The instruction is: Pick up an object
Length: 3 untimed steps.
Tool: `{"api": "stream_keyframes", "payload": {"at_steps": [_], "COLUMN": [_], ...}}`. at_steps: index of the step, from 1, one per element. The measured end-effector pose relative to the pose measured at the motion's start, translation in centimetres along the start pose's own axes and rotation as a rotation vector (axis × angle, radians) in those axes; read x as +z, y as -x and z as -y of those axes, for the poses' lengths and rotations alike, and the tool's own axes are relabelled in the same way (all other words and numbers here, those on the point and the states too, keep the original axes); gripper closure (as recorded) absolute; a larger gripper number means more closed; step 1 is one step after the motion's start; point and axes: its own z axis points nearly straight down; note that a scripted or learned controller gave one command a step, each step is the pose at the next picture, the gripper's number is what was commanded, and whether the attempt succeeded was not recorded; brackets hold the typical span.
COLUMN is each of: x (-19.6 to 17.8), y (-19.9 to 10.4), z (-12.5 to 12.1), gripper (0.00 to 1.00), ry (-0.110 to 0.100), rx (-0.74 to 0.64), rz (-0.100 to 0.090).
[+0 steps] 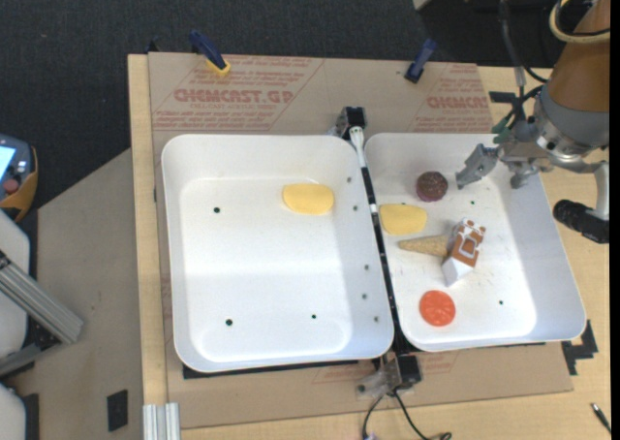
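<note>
The dark round ball (431, 185) lies in the right bin (542, 264), near its far wall, above a yellow piece (402, 219), a cone (423, 246) and a red disc (437, 308). My claw (496, 163) hangs open just beside it, gripping nothing

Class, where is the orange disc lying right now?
The orange disc lies in the right bin, near its front edge, just below the small white-and-brown block.
</note>
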Motion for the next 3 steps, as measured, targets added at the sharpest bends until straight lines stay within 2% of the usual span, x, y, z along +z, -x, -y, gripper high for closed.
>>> {"api": "stream_keyframes", "payload": {"at_steps": [1, 2, 3], "x": [10.6, 11.2, 11.1], "y": [-2.5, -3.3, -3.7], "z": [-2.1, -6.1, -6.5], "gripper": [0.0, 0.0, 0.0], "ry": [-0.008, 0.004, 0.003], "rx": [-0.003, -0.002, -0.001], "rz": [-0.003, 0.0, 0.001]}}
